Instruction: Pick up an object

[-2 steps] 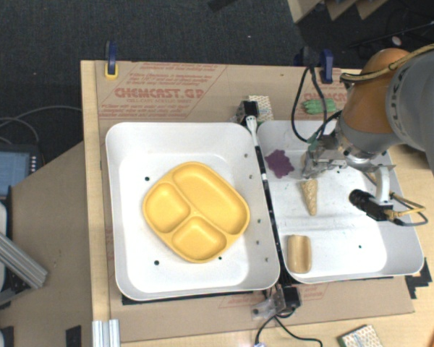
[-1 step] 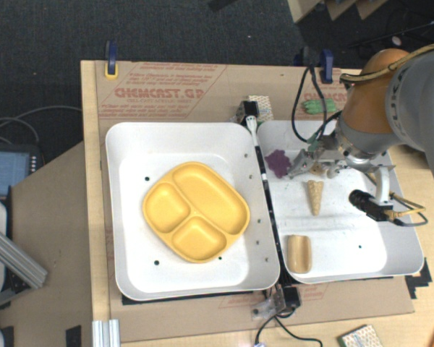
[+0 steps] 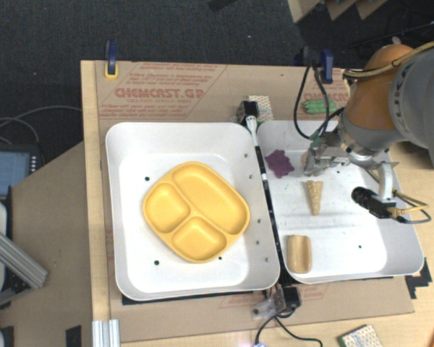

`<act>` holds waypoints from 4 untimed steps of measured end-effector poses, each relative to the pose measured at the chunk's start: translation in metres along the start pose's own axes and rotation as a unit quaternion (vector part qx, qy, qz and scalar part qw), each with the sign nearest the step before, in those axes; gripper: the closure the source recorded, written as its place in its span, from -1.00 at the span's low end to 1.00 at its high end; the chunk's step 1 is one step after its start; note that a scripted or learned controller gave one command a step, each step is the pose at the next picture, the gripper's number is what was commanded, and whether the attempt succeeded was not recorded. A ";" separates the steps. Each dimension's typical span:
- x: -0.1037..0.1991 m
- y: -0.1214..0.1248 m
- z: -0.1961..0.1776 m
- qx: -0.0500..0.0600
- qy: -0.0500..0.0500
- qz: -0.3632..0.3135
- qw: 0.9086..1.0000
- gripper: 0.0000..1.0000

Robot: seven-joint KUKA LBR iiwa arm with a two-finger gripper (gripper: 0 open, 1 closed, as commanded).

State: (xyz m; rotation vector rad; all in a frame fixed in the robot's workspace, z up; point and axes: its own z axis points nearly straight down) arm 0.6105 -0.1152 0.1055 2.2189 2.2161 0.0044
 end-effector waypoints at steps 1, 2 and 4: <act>0.000 0.000 0.001 0.001 0.000 0.000 1.000 -1.00; -0.022 -0.019 0.022 0.005 0.001 0.001 1.000 -1.00; 0.068 -0.019 -0.086 -0.002 0.002 -0.006 1.000 1.00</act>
